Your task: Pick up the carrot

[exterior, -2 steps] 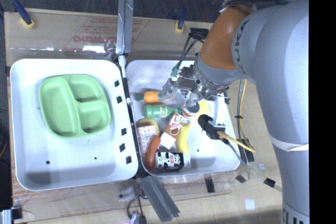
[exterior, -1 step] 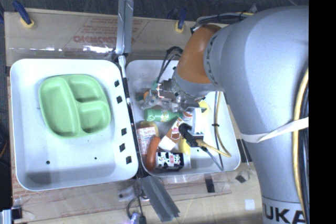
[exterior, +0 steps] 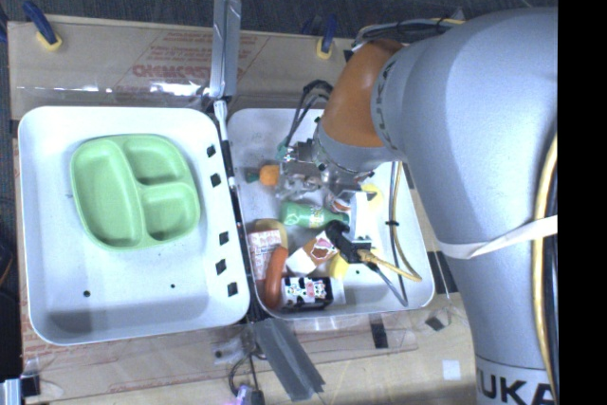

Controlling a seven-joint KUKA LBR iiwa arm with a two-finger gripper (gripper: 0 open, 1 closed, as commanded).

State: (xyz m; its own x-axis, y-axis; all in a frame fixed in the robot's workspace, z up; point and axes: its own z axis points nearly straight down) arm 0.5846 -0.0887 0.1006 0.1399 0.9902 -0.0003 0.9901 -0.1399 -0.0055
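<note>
Seemingly, the approach is underway: the end effector [exterior: 305, 168] is lowered beside the carrot [exterior: 270, 174] near the right bin's [exterior: 417, 294] left wall, grip state indiscernible; closing around it is needed.

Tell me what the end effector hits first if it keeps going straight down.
Probably the carrot at the right bin's left wall, just beside the end effector; depth is unclear, so it may meet the bin floor instead.

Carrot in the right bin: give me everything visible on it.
The carrot shows as a small orange piece with a greenish end toward the bin's left wall. It lies on the floor of the right bin, in its upper left part, just left of the gripper. Its right side is hidden; contact unclear.
</note>
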